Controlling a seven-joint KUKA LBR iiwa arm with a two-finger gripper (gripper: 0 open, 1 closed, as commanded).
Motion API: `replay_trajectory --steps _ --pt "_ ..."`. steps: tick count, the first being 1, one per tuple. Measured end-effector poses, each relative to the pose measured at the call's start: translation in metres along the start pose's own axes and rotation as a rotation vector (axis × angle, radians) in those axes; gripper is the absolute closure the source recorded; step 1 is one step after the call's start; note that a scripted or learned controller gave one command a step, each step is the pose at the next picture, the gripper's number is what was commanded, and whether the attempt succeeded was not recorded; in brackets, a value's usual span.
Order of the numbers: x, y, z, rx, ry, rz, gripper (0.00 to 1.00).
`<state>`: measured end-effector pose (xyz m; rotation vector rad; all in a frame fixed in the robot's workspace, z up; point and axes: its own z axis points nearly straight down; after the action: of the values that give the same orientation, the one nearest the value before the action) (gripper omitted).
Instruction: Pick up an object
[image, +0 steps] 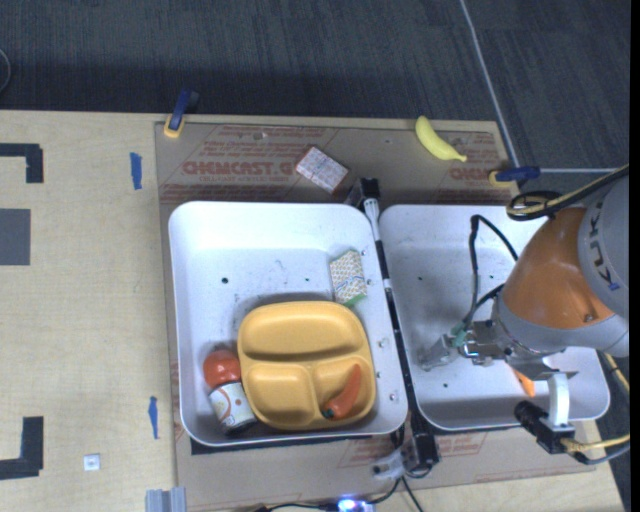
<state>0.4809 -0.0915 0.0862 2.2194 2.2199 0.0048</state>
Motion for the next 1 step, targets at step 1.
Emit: replay_trajectory --steps 1 --pt "-0.0006 -0.0001 0.0001 0.000 0.000 0.000 0.00"
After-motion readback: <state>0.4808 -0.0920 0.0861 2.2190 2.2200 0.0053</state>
